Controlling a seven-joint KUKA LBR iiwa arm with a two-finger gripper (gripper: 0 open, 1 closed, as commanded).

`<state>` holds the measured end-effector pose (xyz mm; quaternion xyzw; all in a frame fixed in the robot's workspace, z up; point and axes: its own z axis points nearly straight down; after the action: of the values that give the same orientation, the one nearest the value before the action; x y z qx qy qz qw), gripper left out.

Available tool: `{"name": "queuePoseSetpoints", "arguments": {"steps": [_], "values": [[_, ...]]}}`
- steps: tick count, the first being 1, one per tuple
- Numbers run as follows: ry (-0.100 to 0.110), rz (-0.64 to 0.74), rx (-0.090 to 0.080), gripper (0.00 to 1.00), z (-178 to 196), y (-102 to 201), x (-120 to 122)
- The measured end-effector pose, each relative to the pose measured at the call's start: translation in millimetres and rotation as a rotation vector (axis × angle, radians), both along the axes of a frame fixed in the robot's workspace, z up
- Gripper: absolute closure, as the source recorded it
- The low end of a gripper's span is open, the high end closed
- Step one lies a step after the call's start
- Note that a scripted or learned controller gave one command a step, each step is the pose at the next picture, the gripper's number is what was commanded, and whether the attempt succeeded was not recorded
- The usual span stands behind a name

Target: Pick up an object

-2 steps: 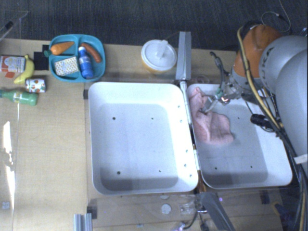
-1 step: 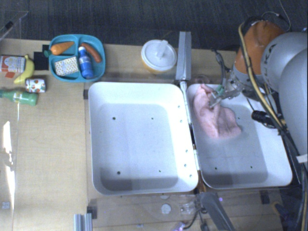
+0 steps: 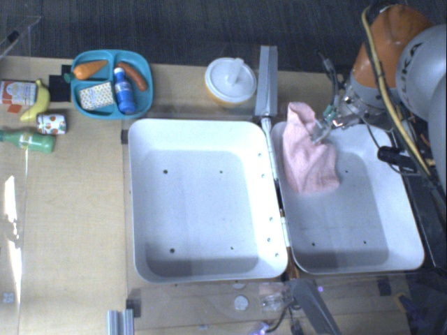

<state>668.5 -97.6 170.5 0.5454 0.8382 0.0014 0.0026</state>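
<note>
A crumpled pink cloth (image 3: pixel 307 155) lies in the left part of the right white bin (image 3: pixel 370 243), its upper end reaching up to the bin's far rim. My gripper (image 3: pixel 322 130) comes in from the upper right and its tip rests against the cloth's upper right edge, where the fabric bunches up. The tip is small and partly merged with the cloth, so the hold on it is unclear. The grey arm with its orange band (image 3: pixel 387 37) stands over the bin's far right corner.
The left white bin (image 3: pixel 202 201) sits beside the right one. Behind the bins stand a white lidded cup (image 3: pixel 230 80) and a metal divider post (image 3: pixel 265 82). A blue tray (image 3: pixel 112 84) of toy food and small items lies at the far left.
</note>
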Motion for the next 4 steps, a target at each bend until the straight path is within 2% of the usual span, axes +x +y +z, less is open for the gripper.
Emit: {"name": "queuePoseSetpoints", "arguments": {"steps": [1, 2, 3, 4], "values": [[-0.001, 0.0, -0.001, 0.0, 0, 0, 0], [-0.003, -0.131, 0.0, 0.0, -74, -30, -18], [-0.011, -0.037, -0.001, 0.0, -79, -38, -68], [-0.016, -0.034, 0.001, 1.0, -67, -36, -66]]}}
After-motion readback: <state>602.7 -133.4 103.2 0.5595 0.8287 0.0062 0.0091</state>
